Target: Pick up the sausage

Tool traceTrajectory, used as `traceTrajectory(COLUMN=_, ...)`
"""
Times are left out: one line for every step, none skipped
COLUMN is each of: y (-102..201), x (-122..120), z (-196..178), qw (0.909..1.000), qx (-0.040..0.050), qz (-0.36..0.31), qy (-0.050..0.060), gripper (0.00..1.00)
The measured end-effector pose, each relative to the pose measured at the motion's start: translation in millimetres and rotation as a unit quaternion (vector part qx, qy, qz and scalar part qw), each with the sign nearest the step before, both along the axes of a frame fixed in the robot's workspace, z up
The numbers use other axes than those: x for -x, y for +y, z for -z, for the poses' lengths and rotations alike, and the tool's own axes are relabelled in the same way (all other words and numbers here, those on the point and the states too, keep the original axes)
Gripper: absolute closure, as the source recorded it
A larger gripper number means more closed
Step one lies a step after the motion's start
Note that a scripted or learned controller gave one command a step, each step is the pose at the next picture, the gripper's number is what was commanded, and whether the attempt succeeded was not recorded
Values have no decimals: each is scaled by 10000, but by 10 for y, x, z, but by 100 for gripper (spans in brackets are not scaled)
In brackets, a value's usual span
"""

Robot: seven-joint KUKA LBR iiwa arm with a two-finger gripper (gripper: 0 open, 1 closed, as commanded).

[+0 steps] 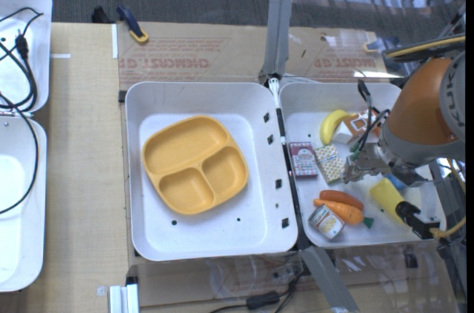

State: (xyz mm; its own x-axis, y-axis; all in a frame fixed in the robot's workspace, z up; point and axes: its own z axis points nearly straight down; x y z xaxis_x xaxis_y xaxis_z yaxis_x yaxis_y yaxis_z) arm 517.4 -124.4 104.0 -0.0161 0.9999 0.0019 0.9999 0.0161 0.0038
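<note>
The pincer [358, 169], its grip state impossible to tell here, hangs just above the reddish sausage [340, 197], which lies against the carrot [345, 211]; it should come straight down across the sausage alone, clear of the carrot and the can [326, 222] below.

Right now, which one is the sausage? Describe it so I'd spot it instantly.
Look at the right-hand white bin, the one without the yellow divided plate. Near its front edge two long things lie side by side: the sausage is the darker red-brown one farther back, smooth and rounded at both ends. The carrot is brighter orange with a green tip.
</note>
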Motion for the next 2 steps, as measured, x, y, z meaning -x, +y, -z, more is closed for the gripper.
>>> traceTrajectory(y=1019, x=140, z=-869, qw=9947, qx=16, qz=-1026, qy=25, gripper=100)
traceTrajectory(y=1531, x=154, z=-1265, qw=9673, qx=22, qz=-2535, qy=12, gripper=100)
